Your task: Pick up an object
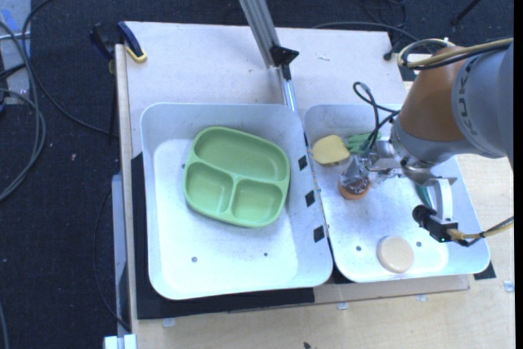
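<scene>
My gripper point(356, 176) hangs low over the left part of the right bin point(359, 257), reaching in from the right. Directly under its tip lies a small orange-brown object point(354, 192), partly covered by the gripper. A yellow rounded piece point(330, 149) rests just up and left of the gripper, with a green item point(359, 143) beside it, partly hidden by cables. A beige round object point(396, 254) lies near the bin's front. A teal object point(429, 197) sits under the arm's wrist, mostly hidden.
The left bin point(163, 257) holds a green divided plate point(238, 176). A slanted metal pole point(253, 0) rises behind the bins. The grey arm point(458, 106) with black cables covers the right bin's back right.
</scene>
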`<action>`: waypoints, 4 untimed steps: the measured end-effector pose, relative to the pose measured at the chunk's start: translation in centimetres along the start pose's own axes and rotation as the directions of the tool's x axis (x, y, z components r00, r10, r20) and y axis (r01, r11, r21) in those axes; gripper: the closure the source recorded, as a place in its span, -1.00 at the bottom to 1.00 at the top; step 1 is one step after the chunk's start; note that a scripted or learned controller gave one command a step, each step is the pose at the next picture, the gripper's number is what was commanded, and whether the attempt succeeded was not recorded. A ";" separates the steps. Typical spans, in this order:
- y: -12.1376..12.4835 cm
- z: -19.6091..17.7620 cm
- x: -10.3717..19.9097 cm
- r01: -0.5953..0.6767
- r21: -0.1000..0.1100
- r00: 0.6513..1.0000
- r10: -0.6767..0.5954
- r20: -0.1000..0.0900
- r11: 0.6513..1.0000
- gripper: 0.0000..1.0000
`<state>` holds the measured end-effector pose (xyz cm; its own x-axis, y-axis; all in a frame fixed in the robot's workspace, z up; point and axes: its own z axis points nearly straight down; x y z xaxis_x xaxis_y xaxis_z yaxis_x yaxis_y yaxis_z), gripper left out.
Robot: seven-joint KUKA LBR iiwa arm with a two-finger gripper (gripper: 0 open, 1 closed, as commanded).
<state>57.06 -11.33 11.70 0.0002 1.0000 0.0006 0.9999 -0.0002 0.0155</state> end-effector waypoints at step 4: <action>2.9 -15.3 5.1 0.008 0.013 1.000 -0.008 -0.001 1.000 1.00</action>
<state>59.76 -6.19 27.07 -0.0081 1.0000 0.0011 1.0000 0.0081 0.0028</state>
